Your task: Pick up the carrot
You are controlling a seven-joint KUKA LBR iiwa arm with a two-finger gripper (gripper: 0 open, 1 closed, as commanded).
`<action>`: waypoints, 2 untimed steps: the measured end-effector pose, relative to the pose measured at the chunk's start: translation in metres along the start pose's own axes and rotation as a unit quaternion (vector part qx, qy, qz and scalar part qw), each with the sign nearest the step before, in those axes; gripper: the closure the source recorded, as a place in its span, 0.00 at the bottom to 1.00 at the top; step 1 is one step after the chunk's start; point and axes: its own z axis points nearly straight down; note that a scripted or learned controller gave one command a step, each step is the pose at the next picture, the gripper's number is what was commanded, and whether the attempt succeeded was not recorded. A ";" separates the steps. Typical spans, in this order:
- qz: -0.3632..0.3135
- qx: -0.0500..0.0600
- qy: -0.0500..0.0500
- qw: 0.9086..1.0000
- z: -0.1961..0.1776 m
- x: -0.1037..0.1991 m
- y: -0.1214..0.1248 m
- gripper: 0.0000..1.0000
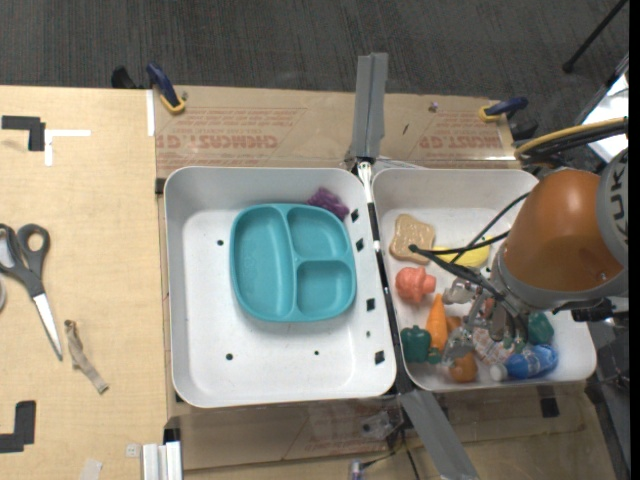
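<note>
The carrot [438, 321], orange with a green top, lies in the right bin [460, 181], near its front left. My gripper [481, 334] hangs just right of the carrot, low among the toys, under the arm's orange band. Cables and the wrist blur its fingers, so their state is unclear. Nothing is plainly seen between them.
Around the carrot lie a pink-orange toy [415, 284], a green pepper [416, 343], a slice of toast [412, 236], a yellow piece [476, 256], a blue item [528, 363] and a brown one [462, 369]. The left bin [190, 298] holds a teal divided plate [293, 262] and a purple item [328, 201]. Scissors [30, 273] lie far left.
</note>
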 end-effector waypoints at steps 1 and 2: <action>-0.002 -0.001 0.001 1.000 -0.008 -0.001 0.002 1.00; -0.002 -0.001 0.001 1.000 -0.008 -0.001 0.001 0.00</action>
